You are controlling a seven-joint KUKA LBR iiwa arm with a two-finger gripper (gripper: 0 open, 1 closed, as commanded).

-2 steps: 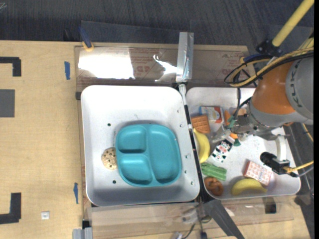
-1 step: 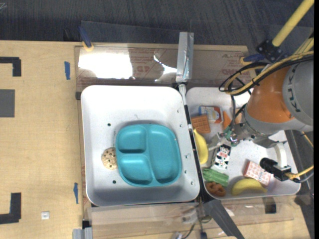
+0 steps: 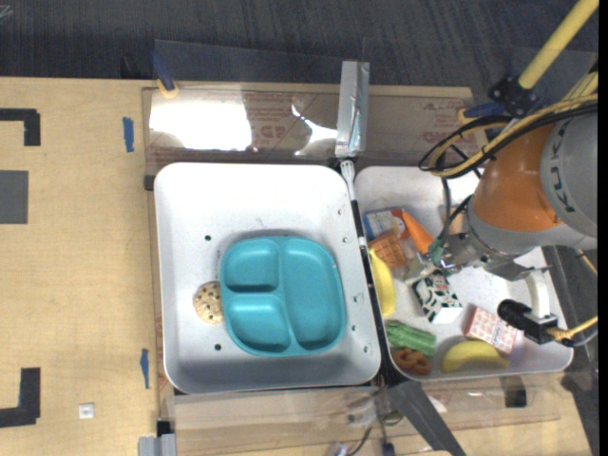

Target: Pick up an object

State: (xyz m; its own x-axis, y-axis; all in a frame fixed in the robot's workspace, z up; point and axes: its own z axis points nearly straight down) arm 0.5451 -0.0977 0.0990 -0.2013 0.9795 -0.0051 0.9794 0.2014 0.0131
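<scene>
A grey arm [image 3: 570,174] with an orange band, part of the letters "KU" readable on it, reaches over the right white bin [image 3: 556,359]; its gripper [image 3: 439,255] sits just above a black-and-white object [image 3: 436,297], grip state impossible to tell. The left bin [image 3: 180,207] holds a teal divided plate [image 3: 283,293] and a cookie [image 3: 208,302]. The desk [image 3: 76,255] is pale wood with black and blue tape marks.

Lighting: bright, even, from overhead. Glare: strong white reflection on the clear sheet [image 3: 237,122] along the bench's far edge. Shadows: soft, short, beneath the teal tray [image 3: 282,293] and inside the left bin [image 3: 180,255] rim. Focus: moderate; small items in the right bin [image 3: 399,183] read soft. Arm [image 3: 532,193] slightly blurred. Edge distortion: mild.
</scene>
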